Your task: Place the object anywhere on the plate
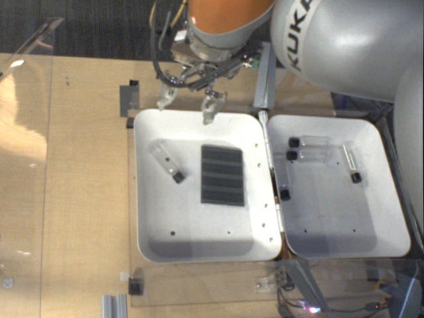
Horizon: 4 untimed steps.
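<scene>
The clear tube [167, 159] looks light, slick, perhaps brittle; its mid-body suits grasping. The gripper [188, 106] fingers hang released, holding nothing.

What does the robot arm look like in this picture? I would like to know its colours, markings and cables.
The arm is a thick, rounded, glossy grey shell with "KUKA" in dark letters. Above the wrist sits a broad orange band. Black cables loop down beside it. The gripper is a small metal assembly ending in two pale, slim fingers.
</scene>
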Available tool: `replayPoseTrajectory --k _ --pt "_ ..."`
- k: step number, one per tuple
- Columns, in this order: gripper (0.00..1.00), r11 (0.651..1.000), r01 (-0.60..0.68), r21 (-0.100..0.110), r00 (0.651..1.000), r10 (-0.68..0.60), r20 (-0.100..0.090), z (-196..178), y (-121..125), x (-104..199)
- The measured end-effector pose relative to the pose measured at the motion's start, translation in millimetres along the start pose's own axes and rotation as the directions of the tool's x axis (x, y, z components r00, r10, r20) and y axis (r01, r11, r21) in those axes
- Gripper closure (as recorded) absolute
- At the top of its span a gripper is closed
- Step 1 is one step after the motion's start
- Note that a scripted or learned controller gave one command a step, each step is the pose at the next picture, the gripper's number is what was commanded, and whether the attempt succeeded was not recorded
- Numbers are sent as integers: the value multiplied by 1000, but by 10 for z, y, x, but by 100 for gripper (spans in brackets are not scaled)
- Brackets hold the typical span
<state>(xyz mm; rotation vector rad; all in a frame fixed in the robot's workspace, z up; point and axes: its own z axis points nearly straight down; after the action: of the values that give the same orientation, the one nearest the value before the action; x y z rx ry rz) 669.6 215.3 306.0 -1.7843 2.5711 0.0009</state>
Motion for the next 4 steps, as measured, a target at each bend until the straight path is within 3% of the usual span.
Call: replayPoseTrajectory --k 1,2,3,4 --pt "0 952 -307 0 952 307 -1 977 48 -102" --pt "0 870 -494 6 870 494 3 2041 241 -17" --pt "100 871 -491 8 871 490 16 1904 230 -55" --pt "100 1000 -20 7 1000 20 6 2130 484 84"
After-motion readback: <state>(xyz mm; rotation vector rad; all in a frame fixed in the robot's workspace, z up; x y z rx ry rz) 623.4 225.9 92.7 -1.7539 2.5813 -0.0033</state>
